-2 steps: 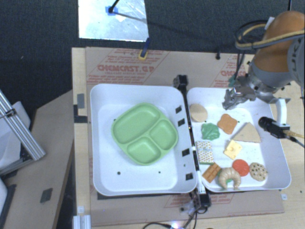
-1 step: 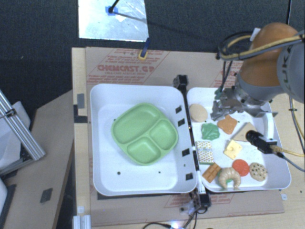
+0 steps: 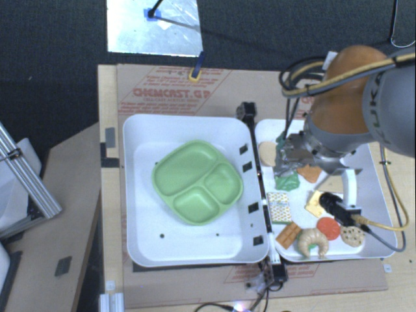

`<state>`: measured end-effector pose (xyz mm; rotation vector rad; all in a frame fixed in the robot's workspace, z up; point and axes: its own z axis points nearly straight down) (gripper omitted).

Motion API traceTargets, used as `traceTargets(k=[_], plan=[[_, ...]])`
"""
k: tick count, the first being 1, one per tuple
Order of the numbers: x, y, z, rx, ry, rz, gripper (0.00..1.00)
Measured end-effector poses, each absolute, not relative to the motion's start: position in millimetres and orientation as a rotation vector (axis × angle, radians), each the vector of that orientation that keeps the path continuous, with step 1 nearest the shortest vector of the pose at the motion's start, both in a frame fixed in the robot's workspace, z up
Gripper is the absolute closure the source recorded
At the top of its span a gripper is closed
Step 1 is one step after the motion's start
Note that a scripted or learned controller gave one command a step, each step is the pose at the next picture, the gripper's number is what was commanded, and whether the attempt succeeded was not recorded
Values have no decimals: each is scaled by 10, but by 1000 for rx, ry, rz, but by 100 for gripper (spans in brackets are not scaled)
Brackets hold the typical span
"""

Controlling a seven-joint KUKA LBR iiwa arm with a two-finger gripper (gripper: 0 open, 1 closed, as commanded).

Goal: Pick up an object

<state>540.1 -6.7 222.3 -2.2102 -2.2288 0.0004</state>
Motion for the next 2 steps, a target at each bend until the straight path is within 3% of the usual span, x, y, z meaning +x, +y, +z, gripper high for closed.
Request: traceTargets(k=[1,2], plan=[[5154,451,2142,-2208,-2230,0,100],[5143,530,2208,-2214,-2230,-4,100]])
